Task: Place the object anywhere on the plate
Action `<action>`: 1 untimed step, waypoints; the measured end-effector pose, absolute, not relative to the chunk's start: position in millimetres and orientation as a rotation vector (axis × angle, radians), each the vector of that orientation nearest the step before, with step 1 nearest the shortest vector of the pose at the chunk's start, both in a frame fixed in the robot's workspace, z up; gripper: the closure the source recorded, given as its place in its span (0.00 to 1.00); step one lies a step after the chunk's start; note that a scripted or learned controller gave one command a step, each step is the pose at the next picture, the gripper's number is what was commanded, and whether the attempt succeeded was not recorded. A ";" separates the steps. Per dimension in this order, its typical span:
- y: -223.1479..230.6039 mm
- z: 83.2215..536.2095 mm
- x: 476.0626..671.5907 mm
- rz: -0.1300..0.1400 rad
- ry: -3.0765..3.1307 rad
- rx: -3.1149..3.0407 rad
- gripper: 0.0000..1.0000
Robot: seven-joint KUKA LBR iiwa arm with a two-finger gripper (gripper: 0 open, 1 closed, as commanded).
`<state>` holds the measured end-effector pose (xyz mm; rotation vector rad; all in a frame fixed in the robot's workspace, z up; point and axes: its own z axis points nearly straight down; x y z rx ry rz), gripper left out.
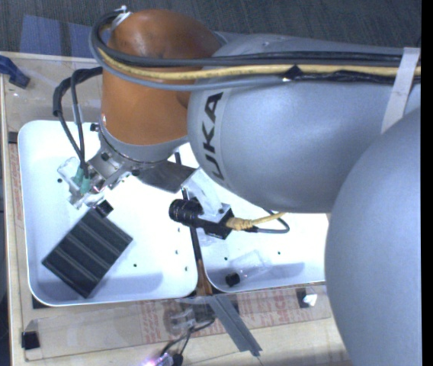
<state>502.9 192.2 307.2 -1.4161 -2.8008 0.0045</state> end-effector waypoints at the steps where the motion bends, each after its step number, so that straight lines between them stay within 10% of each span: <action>1: 209.2 246.4 475.4 0.008 -2.569 -1.801 1.00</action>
